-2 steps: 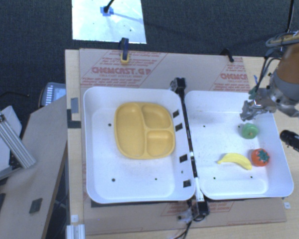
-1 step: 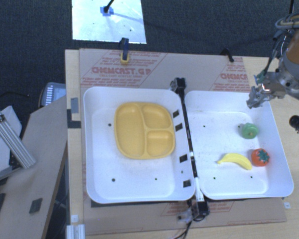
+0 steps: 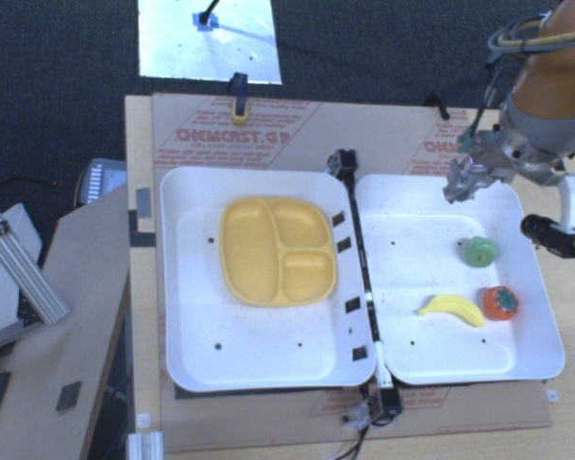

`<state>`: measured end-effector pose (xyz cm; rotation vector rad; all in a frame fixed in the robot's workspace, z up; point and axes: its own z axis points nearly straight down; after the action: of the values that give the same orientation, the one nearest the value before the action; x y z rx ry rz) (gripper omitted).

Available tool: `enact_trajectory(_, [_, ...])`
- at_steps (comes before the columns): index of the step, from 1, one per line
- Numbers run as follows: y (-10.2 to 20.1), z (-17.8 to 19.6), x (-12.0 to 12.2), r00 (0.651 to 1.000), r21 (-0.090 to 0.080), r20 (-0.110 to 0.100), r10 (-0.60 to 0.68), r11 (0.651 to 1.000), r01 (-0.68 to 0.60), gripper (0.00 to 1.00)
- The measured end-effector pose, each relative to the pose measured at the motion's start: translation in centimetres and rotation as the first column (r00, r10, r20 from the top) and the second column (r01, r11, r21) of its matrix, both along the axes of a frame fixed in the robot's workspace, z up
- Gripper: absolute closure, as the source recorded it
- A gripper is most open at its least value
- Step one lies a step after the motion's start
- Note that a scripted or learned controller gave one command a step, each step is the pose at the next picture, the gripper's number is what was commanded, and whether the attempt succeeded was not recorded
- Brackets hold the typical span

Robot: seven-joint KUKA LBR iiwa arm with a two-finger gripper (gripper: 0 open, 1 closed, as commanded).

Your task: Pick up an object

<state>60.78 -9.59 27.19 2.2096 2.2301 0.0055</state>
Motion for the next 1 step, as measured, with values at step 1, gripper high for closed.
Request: enact_trajectory(1, [4.87,-1.75,0.63,1.0,0.001,-0.003,0.0,1.0,0.0,1.0])
